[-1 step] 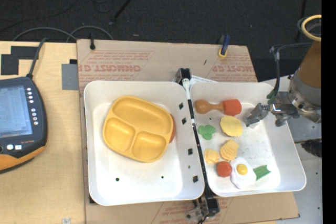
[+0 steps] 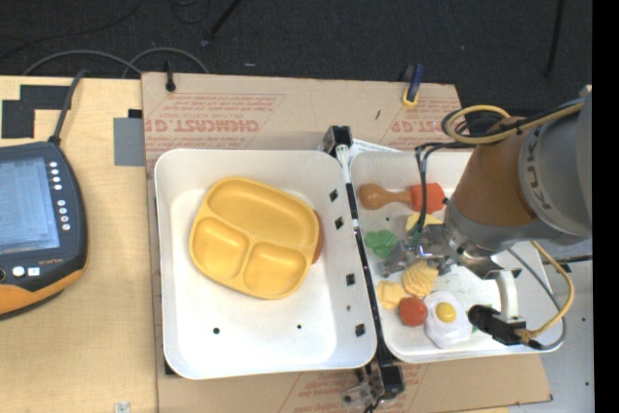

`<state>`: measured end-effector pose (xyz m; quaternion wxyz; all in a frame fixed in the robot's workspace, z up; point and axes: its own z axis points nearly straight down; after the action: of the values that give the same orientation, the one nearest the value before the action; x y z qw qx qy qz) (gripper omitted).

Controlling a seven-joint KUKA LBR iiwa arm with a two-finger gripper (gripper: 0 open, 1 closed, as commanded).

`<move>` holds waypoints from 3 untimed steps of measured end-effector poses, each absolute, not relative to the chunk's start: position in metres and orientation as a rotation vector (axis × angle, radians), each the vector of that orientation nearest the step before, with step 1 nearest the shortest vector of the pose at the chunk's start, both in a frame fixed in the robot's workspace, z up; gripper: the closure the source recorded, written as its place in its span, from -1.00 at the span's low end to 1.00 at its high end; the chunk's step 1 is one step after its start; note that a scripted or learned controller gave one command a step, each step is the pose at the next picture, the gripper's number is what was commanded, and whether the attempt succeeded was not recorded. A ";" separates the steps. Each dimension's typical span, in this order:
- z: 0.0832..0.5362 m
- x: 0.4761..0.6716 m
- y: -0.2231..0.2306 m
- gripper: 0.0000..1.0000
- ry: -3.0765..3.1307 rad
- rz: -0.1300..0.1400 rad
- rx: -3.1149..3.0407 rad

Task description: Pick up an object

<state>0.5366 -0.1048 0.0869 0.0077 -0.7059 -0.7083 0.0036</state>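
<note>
Under both bins lies a sheet of brown cardboard [image 2: 290, 111] printed with red lettering that reads upside down from where I stand; I cannot make out the words. Left of the cardboard, a grey handheld control pendant [image 2: 34, 218] with a pale screen rests on the wooden bench.

Left of the black divider between the bins, the left bin [image 2: 184, 334] holds a yellow compartment plate [image 2: 253, 237] with three sections, something red peeking out from under its right edge.

Right of that divider, the right bin [image 2: 455, 351] holds toy food: a drumstick [image 2: 382, 197] with an orange-red piece [image 2: 426, 197], a green leafy piece [image 2: 379, 241], a yellow ridged piece [image 2: 419, 280], a red tomato [image 2: 413, 310] and a fried egg [image 2: 445, 316]. The gripper [image 2: 418, 251] is low among these, just above the yellow ridged piece; whether its hand is apart or together I cannot tell.
</note>
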 end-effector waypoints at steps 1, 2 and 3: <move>0.105 0.539 -0.110 1.00 -2.211 0.005 -2.223; 0.192 0.532 -0.023 1.00 -2.228 -0.004 -2.213; 0.325 0.526 -0.002 1.00 -2.231 -0.013 -2.221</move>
<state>0.5261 -0.0017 0.3251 -0.0032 -0.7056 -0.7086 -0.0043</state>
